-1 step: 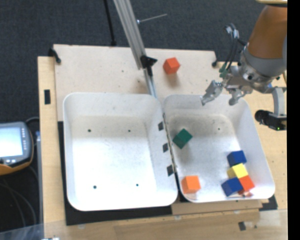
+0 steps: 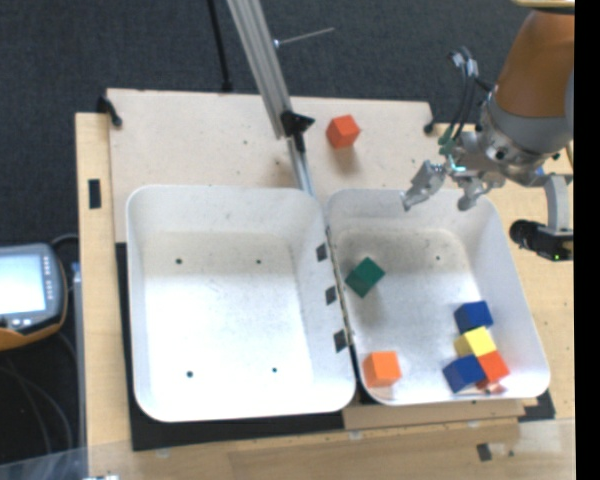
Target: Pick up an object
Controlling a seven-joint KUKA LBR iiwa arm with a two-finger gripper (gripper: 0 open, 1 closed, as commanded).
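1. Inside the right bin point(image 2: 510, 268), a green cube point(image 2: 364, 276) sits tilted near the left wall, about midway along the bin.
2. Nearer the front, an orange cube point(image 2: 382, 367) rests close to the bin's front left corner.
3. Toward the front right corner, four cubes cluster together: a blue cube point(image 2: 473, 316) at the back, a yellow cube point(image 2: 477, 343) just in front of it, a second blue cube point(image 2: 463, 373) at the front left, and a red cube point(image 2: 494, 366) at the front right. They touch or nearly touch one another.
4. Above the back edge of the right bin hangs the gripper point(image 2: 443, 190); its two fingers are spread apart with nothing between them.
5. The gripper is well apart from every cube in the bin.
6. The arm point(image 2: 535, 78) rises from it toward the upper right, with the orange band above the grey wrist.
7. On the bench point(image 2: 180, 138) behind the bins, another orange cube point(image 2: 343, 131) lies outside both bins.
8. Beside it, a slanted metal post point(image 2: 260, 48) stands at the back, meeting the bench near where the bins join.
9. The left bin point(image 2: 140, 268) lies just beside the right one.
10. Left of the bench, a small screen point(image 2: 15, 288) is visible.
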